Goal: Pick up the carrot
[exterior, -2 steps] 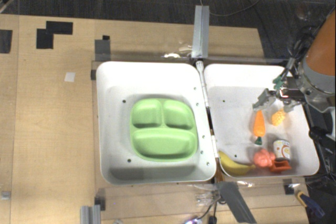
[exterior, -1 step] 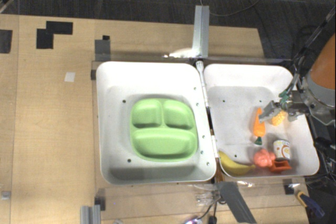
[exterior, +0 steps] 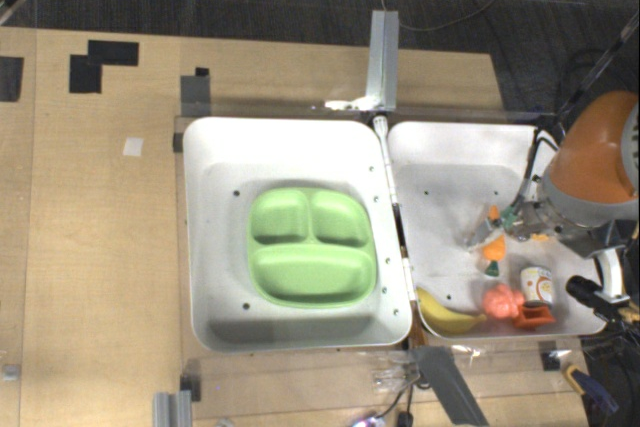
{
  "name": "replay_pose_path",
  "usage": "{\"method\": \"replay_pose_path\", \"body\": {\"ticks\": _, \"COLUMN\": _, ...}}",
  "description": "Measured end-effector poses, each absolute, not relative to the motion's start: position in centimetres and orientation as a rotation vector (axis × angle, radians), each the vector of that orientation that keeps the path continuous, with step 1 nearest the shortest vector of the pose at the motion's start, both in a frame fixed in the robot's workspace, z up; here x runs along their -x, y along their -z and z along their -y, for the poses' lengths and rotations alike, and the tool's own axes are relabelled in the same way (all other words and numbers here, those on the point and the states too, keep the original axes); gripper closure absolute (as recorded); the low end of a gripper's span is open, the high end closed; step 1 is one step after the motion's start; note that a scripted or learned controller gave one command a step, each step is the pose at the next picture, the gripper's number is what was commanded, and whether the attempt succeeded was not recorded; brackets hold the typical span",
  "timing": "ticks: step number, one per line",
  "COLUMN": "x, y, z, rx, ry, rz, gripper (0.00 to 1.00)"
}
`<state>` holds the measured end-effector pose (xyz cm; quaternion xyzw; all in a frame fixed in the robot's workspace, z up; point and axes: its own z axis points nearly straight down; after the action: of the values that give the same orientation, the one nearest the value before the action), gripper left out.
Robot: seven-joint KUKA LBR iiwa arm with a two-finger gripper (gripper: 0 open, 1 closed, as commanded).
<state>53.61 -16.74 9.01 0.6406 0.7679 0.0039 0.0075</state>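
Note:
The carrot (exterior: 492, 250), a small orange piece with a green end, lies in the right bin (exterior: 440, 165) near its middle. My gripper (exterior: 503, 223) hangs just above and behind it, reaching in from the right below the arm's orange band. Its tip overlaps the carrot's upper end, so I cannot tell whether it touches the carrot. A small orange patch shows at the gripper's tip.
Along the right bin's front edge lie a yellow banana (exterior: 447, 313), a pink toy (exterior: 500, 300), an orange-red block (exterior: 535, 317) and a small white can (exterior: 537, 284). The left bin (exterior: 215, 215) holds a green divided plate (exterior: 312, 247).

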Motion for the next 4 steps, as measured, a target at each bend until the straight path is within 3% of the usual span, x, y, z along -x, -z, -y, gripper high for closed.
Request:
{"method": "replay_pose_path", "body": {"ticks": 1, "x": -56.3, "y": -14.3, "z": 17.9, "rx": -1.977, "ry": -0.006, "rz": -2.433, "gripper": 0.00}}
{"method": "replay_pose_path", "body": {"ticks": 2, "x": -54.1, "y": -9.0, "z": 17.2, "rx": -2.077, "ry": -0.011, "rz": -2.342, "gripper": 0.00}}
{"method": "replay_pose_path", "body": {"ticks": 3, "x": -54.4, "y": -10.2, "z": 17.1, "rx": -2.073, "ry": -0.020, "rz": -2.339, "gripper": 1.00}}
{"method": "replay_pose_path", "body": {"ticks": 4, "x": -55.0, "y": -8.9, "z": 19.7, "rx": -2.056, "ry": -0.010, "rz": -2.364, "gripper": 1.00}}
